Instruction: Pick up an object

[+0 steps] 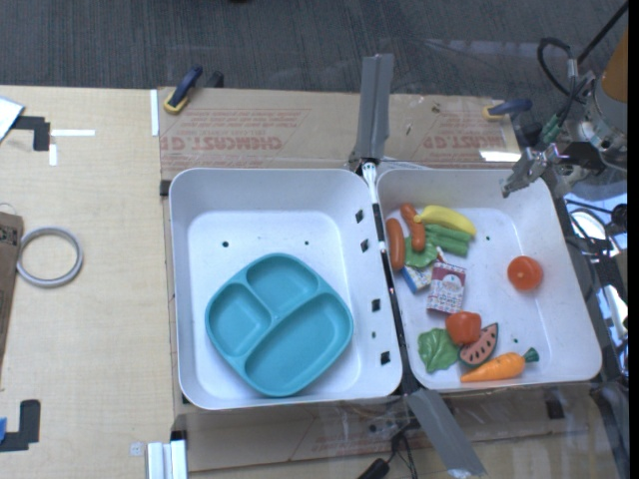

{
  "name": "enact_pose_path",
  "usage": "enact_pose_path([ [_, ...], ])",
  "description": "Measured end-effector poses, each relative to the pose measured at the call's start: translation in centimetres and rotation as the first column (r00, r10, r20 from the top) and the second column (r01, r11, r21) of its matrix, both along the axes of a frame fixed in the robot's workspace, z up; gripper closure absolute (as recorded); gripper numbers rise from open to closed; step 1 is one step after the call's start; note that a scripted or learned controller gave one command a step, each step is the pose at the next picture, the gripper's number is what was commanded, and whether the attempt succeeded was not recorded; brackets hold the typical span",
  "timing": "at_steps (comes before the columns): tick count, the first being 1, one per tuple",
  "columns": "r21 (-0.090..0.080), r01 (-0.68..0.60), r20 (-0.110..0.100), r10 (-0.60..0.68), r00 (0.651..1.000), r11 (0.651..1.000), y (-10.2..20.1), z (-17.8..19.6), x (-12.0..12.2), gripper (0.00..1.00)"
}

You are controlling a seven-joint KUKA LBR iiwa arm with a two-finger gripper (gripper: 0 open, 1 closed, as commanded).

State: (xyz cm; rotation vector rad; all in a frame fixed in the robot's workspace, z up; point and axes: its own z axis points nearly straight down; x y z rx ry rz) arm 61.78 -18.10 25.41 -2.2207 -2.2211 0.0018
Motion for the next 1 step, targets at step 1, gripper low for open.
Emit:
enact_pose_path([
  [1,0.0,0.051,-0.002,-0.051,0.999,0.999,6.79,-9.68,-4.34,0.0],
])
